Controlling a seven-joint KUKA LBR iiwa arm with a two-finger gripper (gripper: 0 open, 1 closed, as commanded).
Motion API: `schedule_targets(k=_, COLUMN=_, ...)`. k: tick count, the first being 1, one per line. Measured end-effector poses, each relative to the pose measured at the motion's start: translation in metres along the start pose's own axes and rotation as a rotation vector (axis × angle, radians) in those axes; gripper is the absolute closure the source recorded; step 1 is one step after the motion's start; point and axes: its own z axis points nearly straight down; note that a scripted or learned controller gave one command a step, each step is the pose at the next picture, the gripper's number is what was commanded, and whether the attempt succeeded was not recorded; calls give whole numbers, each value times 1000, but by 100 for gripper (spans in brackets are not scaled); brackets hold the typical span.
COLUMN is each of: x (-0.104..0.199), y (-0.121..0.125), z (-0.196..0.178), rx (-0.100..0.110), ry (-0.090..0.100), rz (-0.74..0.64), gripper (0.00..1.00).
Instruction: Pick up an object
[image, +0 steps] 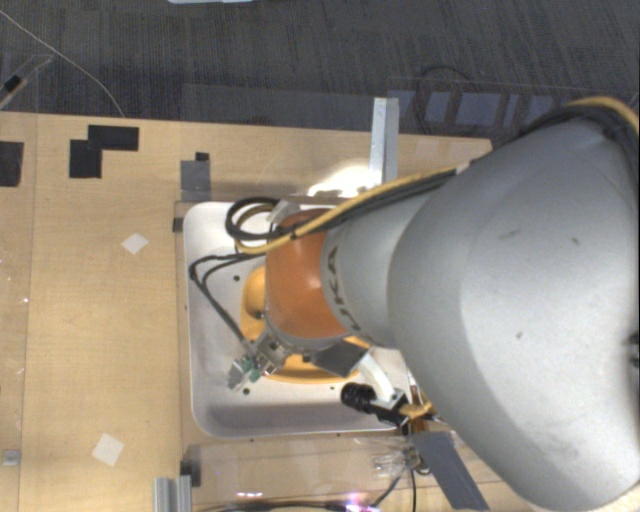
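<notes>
The arm's grey body looms nearest the lens across the right of the view. It pitches steeply down into the white bin, and its bulk is the first worry: it stands close over the bin's right side, so a sideways shift this low could knock the wall, I judge. Next down, the orange band hangs over the bin's middle. Black cable loops trail from it toward the far-left corner, slack enough, I think, to catch the rim on a lift. Below the band the wrist tapers toward the left wall, and the gripper ends low near the floor, nearer the front rim than the far one (whether it is released or clenched I cannot tell, and no object is visibly in its hold). Lowest lies the likely target, a yellow thing on the bin floor under the wrist. It shows pale to the left of the band and again as an orange-yellow sliver toward the front rim; one object or two, I cannot tell. The main risk, in my judgement, is that the gripper stands beside it, not over it. A squeeze there would close on nothing or merely shove it away.
</notes>
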Motion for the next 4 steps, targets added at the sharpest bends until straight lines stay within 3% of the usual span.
schedule_targets(k=1, x=-12, y=-9, z=-1, rx=-8, ry=0, rz=271, gripper=0)
schedule_targets(k=2, x=9, y=8, z=-66, rx=8, ry=2, rz=279, gripper=0)
schedule_targets(k=3, x=-1, y=-6, z=-38, rx=19, ry=-1, rz=615, gripper=0)
schedule_targets(k=4, x=-1, y=20, z=1, rx=7, ry=-3, rz=841, gripper=0)
